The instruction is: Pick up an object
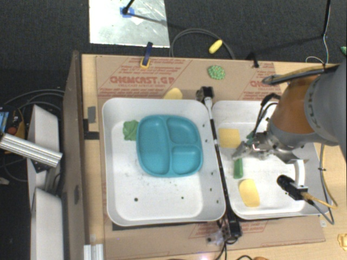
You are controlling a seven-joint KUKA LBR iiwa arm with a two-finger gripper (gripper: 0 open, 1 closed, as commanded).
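In the right bin (271, 110) lie a yellow block (229, 137) near the left wall, a slim green piece (238, 168) below it, and a rounded yellow piece (249, 192) near the front. My gripper (248, 148) hangs low over this bin, between the yellow block and the green piece, with its tip just above the green piece's upper end. Nothing can be seen held in it. The grey arm with its orange band (293, 112) comes in from the right and hides the bin's far right part.
The left bin (116, 145) holds a blue divided plate (169, 145) with a small green leafy piece (130, 129) at its left edge. On the cardboard behind the bins lie a yellow piece (173, 94) and a green round piece (216, 72).
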